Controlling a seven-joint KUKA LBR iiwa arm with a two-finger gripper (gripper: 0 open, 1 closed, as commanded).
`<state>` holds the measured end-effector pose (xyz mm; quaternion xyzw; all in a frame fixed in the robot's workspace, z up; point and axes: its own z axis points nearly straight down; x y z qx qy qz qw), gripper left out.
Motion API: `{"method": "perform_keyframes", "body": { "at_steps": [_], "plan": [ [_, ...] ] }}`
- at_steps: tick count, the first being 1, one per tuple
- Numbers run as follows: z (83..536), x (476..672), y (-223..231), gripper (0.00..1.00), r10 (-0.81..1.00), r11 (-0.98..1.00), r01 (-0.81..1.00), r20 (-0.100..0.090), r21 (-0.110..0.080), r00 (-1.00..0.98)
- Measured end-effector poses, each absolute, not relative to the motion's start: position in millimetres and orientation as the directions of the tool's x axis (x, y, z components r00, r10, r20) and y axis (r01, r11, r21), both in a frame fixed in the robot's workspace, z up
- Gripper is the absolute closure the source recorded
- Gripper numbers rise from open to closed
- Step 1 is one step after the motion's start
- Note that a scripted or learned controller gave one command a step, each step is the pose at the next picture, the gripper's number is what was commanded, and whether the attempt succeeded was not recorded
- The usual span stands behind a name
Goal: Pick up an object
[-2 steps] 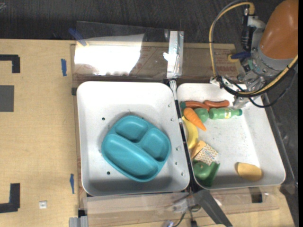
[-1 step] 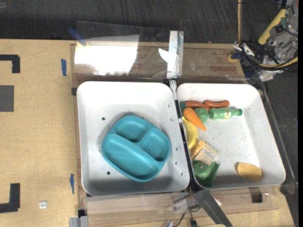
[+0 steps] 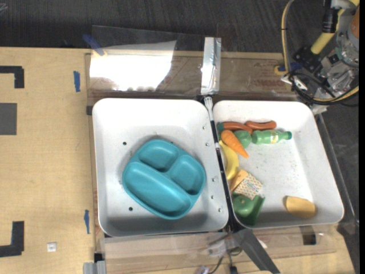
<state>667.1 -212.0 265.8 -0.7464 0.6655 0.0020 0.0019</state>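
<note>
We're looking down on the two shallow white bins, and our landmark is the metal divider [image 3: 217,153] where they meet. Left of it, the left-hand white bin [image 3: 108,124] carries a teal plastic plate with three compartments [image 3: 164,177], sitting a little below the bin's middle. Right of the divider, the right-hand white bin [image 3: 325,176] has its goods crowded up against that seam: a reddish-brown toy sausage [image 3: 251,125] at the top, a green toy bottle with a yellow label [image 3: 271,136] just under it, an orange toy carrot [image 3: 234,142] touching the divider side, a yellow toy banana [image 3: 230,161] below that, then a tan cracker-like square [image 3: 247,185] and a dark green toy pepper [image 3: 248,206] nearest the lower edge. Well away from the divider, near the bin's lower right corner, lies a lone orange-tan bread-shaped lump [image 3: 299,205]. The grey arm's wrist and cabling [image 3: 336,44] sit above the right bin's upper right corner, outside it; we cannot tell how its fingers stand from here.
</note>
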Motion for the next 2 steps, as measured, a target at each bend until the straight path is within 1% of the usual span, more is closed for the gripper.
{"method": "perform_keyframes", "body": {
  "at_steps": [1,2],
  "plan": [
    [342.8,668.9,-218.6,1.00,-0.996,-0.090,-0.996,0.002,-0.016,0.090],
    [351.1,670.0,-217.0,1.00,-0.996,-0.088,-0.996,-0.005,-0.019,0.088]
  ]
}}
